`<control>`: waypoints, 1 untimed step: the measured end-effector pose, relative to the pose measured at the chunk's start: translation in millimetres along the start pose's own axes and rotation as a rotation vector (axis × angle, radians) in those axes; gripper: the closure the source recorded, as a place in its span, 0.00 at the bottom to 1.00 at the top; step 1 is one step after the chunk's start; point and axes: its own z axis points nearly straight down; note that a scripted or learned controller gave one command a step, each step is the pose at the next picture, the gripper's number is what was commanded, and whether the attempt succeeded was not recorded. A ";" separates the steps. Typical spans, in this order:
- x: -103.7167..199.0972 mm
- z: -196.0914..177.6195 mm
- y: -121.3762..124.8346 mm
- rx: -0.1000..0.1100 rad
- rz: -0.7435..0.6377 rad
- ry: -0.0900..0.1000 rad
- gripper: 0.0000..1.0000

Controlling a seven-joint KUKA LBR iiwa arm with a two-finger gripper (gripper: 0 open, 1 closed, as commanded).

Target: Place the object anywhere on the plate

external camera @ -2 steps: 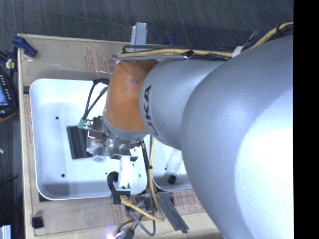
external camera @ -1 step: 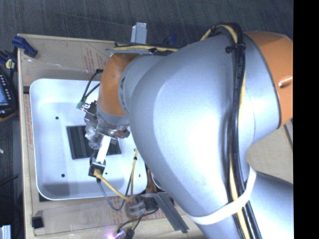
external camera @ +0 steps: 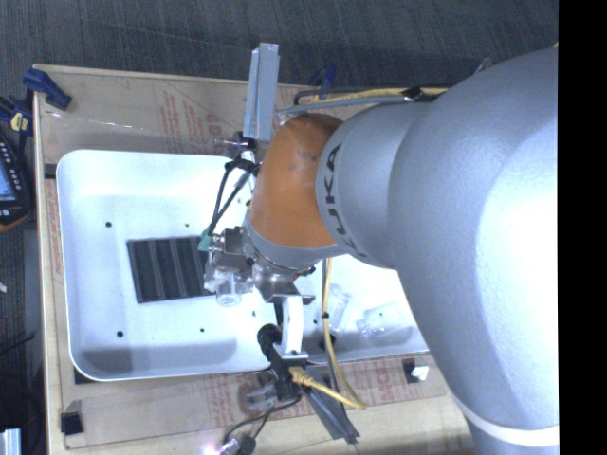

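Observation:
A dark ribbed rectangular plate (external camera: 163, 269) lies flat in the left white bin (external camera: 95, 192). My gripper (external camera: 226, 275) hangs at the plate's right edge, under the orange band (external camera: 289, 192) of the wrist, and the wrist block hides its tips. I see nothing held in it. A small clear object (external camera: 377, 322) lies in the visible strip of the right bin (external camera: 398, 339), just below the arm. The grey arm (external camera: 455, 235) hides most of that bin.
A grey upright post (external camera: 262, 88) stands behind the bins. Cables and a yellow wire (external camera: 318, 387) trail over the front edge of the bench. A blue clamp (external camera: 44, 84) sits at the far left corner. A black device (external camera: 9, 188) is at the left edge.

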 end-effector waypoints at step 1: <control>75.7 -36.6 7.0 -0.002 -0.001 0.000 1.00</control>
